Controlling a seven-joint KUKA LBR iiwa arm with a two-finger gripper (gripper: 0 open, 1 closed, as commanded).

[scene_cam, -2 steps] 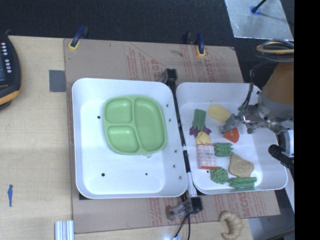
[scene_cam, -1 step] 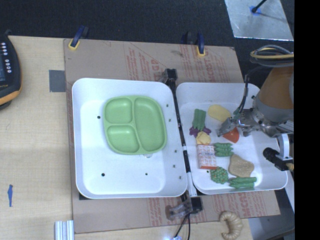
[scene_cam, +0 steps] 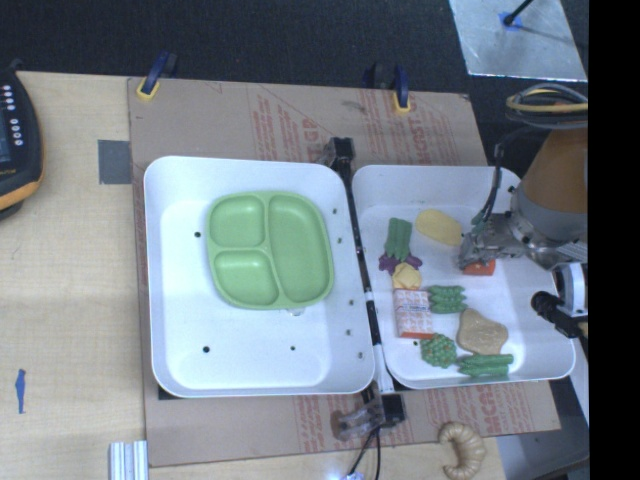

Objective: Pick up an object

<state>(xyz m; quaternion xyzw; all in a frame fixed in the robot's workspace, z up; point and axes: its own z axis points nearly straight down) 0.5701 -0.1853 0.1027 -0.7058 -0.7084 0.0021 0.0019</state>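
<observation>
Over the far right part of the right bin [scene_cam: 560, 363]: gripper [scene_cam: 478, 252] lowered from the grey and orange arm [scene_cam: 555, 193], right on top of a small red object [scene_cam: 481, 266]. Cannot tell whether open or clamped; too dark and too small to read. Cannot tell either whether touching the red object or just above it.

Just left of the gripper, a yellow rounded piece [scene_cam: 438, 226]. Further left, near the bin's left wall, a green and purple vegetable toy [scene_cam: 398, 243], and just near of that a small yellow item [scene_cam: 406, 276]. Toward the middle, a white packet with red print [scene_cam: 412, 313], lying lengthwise near to far, with a green vegetable piece [scene_cam: 446, 297] beside it on the right. Nearer still, a tan bread-like slab [scene_cam: 482, 333], a bumpy green piece [scene_cam: 437, 349] to its left, and a long green pod [scene_cam: 486, 366] along the near wall.

Inside the left bin [scene_cam: 165, 298]: a pale green divided plate [scene_cam: 270, 250] with three compartments, lying flat toward the far side.

Under both bins, a cardboard sheet [scene_cam: 250, 118] held at the far edge by two blue clamps [scene_cam: 155, 73]. On the tabletop [scene_cam: 70, 298] near the right bin, outside it, a tan curled item [scene_cam: 462, 448]. At the far left edge, a black and orange handheld unit [scene_cam: 15, 138].
</observation>
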